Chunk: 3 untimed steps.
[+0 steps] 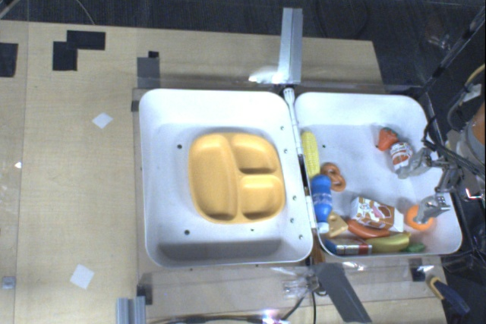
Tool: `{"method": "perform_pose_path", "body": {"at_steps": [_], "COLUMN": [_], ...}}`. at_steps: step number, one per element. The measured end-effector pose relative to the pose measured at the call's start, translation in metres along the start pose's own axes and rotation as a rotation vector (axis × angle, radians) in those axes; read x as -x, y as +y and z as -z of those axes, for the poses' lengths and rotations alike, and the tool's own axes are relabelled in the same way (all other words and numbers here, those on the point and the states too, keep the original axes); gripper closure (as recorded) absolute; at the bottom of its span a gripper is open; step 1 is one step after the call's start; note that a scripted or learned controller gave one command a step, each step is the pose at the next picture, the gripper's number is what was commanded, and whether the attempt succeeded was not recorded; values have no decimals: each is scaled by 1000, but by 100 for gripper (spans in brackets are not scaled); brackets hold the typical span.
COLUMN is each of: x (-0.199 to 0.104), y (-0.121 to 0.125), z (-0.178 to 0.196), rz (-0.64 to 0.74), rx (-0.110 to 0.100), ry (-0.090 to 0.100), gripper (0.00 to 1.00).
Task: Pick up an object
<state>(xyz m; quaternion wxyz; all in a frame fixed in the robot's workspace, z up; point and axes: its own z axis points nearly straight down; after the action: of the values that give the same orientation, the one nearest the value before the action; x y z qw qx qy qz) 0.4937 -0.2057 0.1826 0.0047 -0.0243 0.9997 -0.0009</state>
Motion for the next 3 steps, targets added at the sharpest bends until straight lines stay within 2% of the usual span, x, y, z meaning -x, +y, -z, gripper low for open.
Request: {"method": "perform_pose_path", "body": {"at_steps": [1, 2, 3], "x": [20, 1, -3], "y": [0, 1, 30], "z": [-35, -83, -44], "rz": [54, -227, 5], "rx": [1, -1, 0], "ry": [3, -3, 0], "gripper": [0, 0, 0]}}
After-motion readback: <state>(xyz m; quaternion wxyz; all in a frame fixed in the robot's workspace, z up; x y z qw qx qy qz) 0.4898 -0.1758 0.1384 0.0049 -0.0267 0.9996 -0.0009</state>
